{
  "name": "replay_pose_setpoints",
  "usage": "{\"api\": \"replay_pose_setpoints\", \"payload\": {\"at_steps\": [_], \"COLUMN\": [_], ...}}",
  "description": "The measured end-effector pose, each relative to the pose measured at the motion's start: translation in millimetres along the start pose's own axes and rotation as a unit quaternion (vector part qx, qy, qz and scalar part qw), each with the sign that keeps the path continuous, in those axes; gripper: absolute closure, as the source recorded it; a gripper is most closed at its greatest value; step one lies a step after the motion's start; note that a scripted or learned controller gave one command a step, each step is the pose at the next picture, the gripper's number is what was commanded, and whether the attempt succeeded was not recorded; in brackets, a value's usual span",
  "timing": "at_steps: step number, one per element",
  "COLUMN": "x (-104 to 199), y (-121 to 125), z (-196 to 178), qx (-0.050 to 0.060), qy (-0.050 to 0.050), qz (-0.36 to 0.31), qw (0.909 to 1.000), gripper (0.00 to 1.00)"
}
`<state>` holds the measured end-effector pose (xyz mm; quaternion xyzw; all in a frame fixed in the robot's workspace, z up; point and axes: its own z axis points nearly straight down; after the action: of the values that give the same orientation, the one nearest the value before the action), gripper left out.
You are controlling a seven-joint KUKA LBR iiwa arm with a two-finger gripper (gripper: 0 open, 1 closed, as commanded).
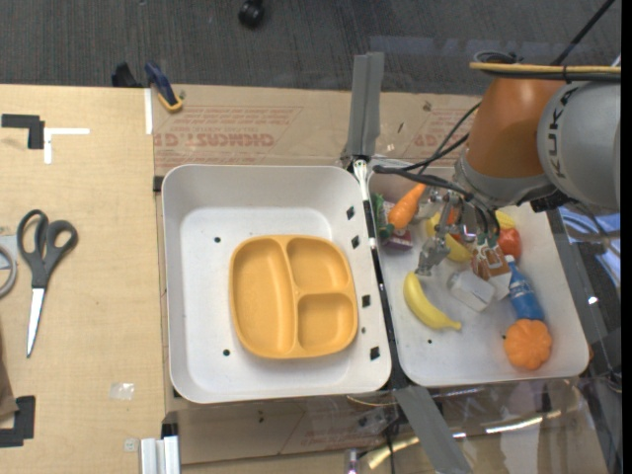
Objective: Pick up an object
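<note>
**Tool low over the cluttered right bin**

Nearest the viewer, at the lower right of the frame, a round orange toy fruit sits in the corner of the right shallow white plastic bin. Just above it lies a blue bottle-shaped toy, and to the left a yellow plastic banana lies apart from the rest, with bare floor around it. In the left white bin rests an orange three-compartment plastic plate.

Further up, the tool hangs among a tight cluster: a small clear piece, a brown block and a yellow item beside it, and an orange carrot-shaped toy to its upper left. How far the tool stands open cannot be told, nor whether it grips anything.

A good pick would likely favour a target with free space on both sides, such as the banana, closing across its narrow width rather than into the crowd.

At the far left of the surface lie grey-handled scissors.
</note>
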<state>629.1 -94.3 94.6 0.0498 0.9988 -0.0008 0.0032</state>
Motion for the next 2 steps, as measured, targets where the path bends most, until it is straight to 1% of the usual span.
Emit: {"api": "replay_pose_setpoints", "payload": {"at_steps": [1, 2], "x": [-28.4, 59.1], "y": [-4.5, -23.5], "z": [-0.1, 1.8], "qx": [0.000, 0.000], "qy": [-0.001, 0.002], "qz": [0.012, 0.089], "qw": [0.9999, 0.9960], "gripper": [0.00, 0.00]}}
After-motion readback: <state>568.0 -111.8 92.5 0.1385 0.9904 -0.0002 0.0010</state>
